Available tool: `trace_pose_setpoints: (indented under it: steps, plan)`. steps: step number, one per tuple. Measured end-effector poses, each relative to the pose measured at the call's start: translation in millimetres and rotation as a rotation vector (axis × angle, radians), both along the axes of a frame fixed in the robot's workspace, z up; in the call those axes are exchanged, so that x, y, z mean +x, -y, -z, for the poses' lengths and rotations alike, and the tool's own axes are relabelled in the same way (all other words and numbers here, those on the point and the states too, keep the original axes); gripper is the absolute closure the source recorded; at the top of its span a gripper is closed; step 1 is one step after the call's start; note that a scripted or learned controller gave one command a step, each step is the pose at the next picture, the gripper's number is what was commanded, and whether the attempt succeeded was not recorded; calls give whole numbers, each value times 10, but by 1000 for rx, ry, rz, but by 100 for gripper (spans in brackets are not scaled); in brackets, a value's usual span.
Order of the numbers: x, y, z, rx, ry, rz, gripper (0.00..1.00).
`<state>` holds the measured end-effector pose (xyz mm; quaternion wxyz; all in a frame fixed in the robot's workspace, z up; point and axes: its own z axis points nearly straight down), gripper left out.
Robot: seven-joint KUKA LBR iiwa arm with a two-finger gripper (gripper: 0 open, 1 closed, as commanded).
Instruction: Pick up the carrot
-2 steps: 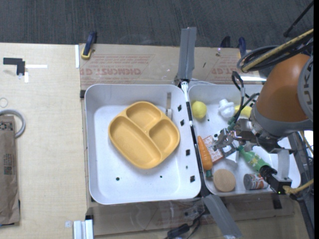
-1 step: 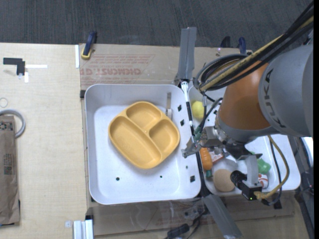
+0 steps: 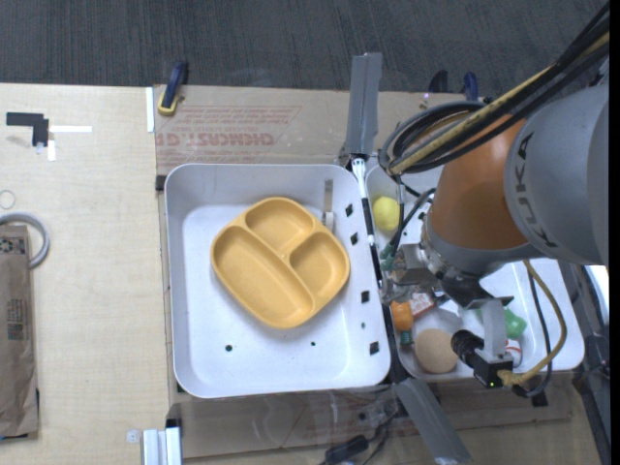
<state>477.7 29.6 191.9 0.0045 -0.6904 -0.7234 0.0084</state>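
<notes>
Carrot [image 3: 401, 315] lies just beside lowered jaws.

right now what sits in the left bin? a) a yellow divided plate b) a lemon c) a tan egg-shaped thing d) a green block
a: the yellow divided plate lies alone on the floor of the left bin, while the lemon and the tan egg-shaped thing are in the right bin under the arm.
</notes>
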Motion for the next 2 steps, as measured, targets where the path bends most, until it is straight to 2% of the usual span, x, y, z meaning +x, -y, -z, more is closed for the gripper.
trace_pose_setpoints:
  steps: [1,2]
  plan:
    - [4,19,-47,-3,-8,2,100]
    - [460,-598,-560,1,11,-13,100]
